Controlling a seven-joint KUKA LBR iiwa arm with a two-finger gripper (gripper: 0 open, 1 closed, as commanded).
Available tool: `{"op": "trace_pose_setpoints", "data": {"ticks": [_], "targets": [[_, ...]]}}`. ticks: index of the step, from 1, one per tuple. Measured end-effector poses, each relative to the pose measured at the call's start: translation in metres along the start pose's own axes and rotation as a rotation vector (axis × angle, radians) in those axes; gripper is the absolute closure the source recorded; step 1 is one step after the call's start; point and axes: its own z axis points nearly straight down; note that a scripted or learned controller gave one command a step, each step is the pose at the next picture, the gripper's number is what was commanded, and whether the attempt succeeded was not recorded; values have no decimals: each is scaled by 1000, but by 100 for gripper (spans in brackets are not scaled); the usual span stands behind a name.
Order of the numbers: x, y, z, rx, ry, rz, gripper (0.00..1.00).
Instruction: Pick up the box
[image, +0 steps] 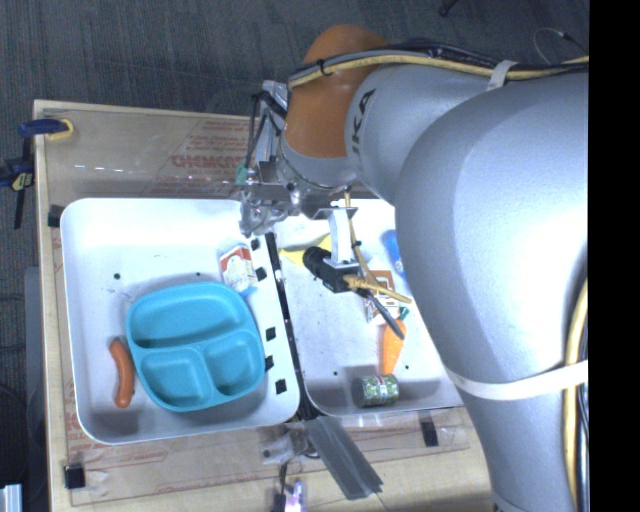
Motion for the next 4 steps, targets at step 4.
{"op": "trace_pose_setpoints", "data": {"ticks": [4], "targets": [[-111,-142,-198,3,1,761,100]]}}
